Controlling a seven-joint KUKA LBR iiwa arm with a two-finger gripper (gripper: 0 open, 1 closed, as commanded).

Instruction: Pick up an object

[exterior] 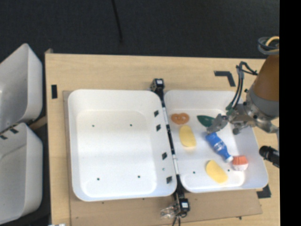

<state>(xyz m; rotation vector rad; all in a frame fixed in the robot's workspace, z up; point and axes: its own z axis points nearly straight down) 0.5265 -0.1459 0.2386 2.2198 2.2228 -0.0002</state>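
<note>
The right bin (188, 100) holds several small objects. An orange-brown piece (179, 118) and a yellow oblong (187, 137) lie near its left wall. A dark green piece (204, 120) sits just left of my gripper (228, 125). A blue bottle (217, 145) lies slanted right below the gripper, and its pale neck points to a red and white piece (240, 161). Another yellow lump (216, 171) rests near the front wall. My gripper hovers low over the bin's right half, open, with nothing between its fingers.
The left bin (117, 145) lies beside the right one, with a black-clipped divider (165, 135) between them. The wooden bench (108, 69) surrounds both bins. White boxes (16, 126) stand off the bench's left edge. The arm's orange band (268, 81) rises at the right.
</note>
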